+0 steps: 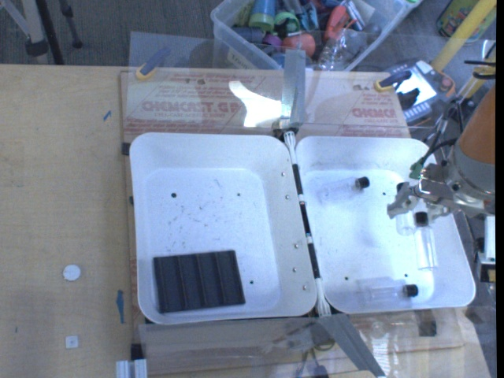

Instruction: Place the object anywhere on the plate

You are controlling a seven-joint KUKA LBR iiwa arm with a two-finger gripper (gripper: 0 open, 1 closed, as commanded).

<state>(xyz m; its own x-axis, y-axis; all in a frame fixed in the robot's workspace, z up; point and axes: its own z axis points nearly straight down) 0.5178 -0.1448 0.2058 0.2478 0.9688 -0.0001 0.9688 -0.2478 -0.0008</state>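
My gripper (411, 205) hangs over the right bin (331, 152), can't tell its state, above a clear vial (424, 239), probably lining up a grab since the dark ridged plate (198, 279) sits in the left bin (157, 152).

I see a pale wooden table (55, 172) stretching left, grey carpet floor (118, 6) at the far side, and a clear tub (315, 10) of colourful toys there. Glare (256, 101) brightens the cardboard sheet (197, 105).
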